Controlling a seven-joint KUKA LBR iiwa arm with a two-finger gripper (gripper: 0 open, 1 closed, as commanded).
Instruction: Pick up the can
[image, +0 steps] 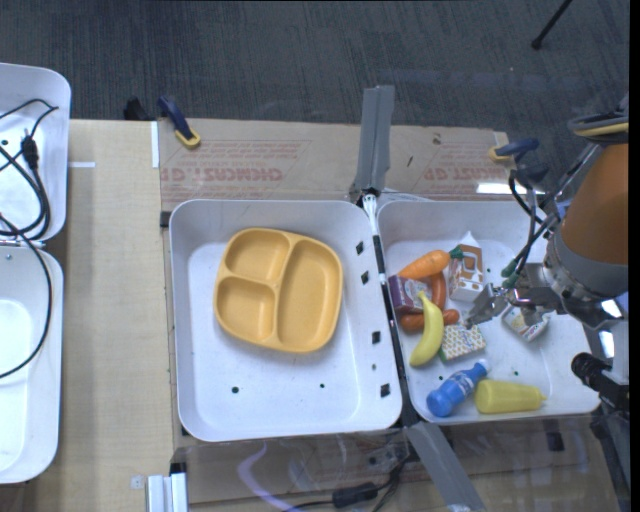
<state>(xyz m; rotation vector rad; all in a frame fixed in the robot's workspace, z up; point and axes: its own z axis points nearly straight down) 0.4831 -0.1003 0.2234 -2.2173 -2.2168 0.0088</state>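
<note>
Can (527, 322) lies in right white bin (552, 366) on cardboard-topped bench (280, 160); jaws' state unclear.

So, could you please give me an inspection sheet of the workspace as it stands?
Surface: left bin and right bin, white, side by side.
Job's things: what looks like the purple can lies at the right bin's left side, below the carrot.
Clutter: yellow plate in the left bin; banana, carton, blue bottle and yellow bottle in the right bin.
Grippers: claw over the right bin, right of the banana, apart from the can.
Cables: black cables on the arm; black leads far left.
Surroundings: cardboard behind the bins, dark floor.
</note>
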